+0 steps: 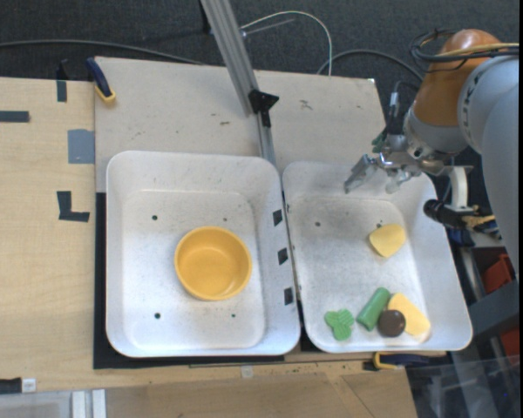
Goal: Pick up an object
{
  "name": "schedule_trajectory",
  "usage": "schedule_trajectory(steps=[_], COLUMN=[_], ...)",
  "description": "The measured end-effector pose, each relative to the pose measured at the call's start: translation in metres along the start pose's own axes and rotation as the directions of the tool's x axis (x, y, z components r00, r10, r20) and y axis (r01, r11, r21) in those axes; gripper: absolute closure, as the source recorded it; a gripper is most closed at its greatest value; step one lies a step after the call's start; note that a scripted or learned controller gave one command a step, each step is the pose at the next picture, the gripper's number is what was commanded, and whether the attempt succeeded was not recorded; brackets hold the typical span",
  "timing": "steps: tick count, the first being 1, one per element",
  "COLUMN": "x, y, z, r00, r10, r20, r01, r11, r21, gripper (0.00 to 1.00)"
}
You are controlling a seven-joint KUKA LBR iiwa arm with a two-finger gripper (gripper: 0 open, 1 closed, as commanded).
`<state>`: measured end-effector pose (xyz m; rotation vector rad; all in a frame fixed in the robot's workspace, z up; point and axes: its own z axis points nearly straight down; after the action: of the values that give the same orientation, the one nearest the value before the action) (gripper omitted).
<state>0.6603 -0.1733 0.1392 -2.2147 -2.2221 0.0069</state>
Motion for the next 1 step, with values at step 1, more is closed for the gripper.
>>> schedule_trajectory(steps=[1], x=[0.0004], y=[0.0014], z=[-0.0136], r00=[1.000], r10=[-0.002], r20=[0.002], r01=[0.002], r11=[1.000], r21=[-0.005], gripper=[1.00])
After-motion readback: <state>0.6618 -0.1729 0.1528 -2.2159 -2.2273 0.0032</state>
